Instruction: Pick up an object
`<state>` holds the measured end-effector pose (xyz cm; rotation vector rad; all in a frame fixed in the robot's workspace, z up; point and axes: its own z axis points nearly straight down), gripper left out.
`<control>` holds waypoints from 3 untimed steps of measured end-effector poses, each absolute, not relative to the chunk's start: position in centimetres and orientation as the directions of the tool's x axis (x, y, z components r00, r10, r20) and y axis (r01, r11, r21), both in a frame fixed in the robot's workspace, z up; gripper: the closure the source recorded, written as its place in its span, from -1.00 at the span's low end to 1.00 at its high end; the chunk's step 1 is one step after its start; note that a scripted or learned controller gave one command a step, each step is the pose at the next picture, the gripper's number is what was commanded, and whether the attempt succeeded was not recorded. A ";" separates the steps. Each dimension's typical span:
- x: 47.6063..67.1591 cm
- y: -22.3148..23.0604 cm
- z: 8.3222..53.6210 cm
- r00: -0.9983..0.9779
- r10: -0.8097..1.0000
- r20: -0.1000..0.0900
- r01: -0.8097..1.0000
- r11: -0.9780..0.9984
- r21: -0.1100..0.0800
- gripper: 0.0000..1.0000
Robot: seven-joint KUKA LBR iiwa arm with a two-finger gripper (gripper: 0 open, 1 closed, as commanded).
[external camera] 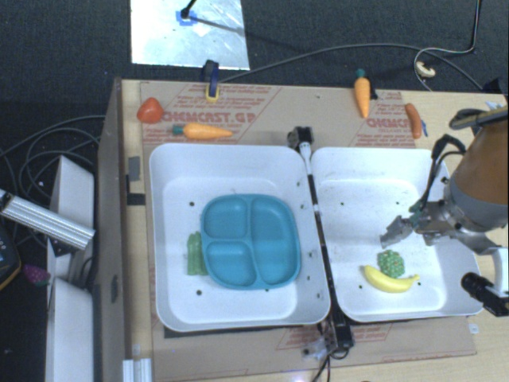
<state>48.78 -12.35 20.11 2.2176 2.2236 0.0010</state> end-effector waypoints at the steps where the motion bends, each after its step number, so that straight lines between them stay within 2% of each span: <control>1: 48.6 -11.2 11.4 -0.001 1.000 0.001 1.000 0.001 -0.001 -1.00; 2: 49.8 -15.4 8.4 -0.001 1.000 -0.001 1.000 0.001 0.002 -1.00; 3: 49.8 -15.3 9.5 -0.002 1.000 0.001 1.000 0.002 0.003 1.00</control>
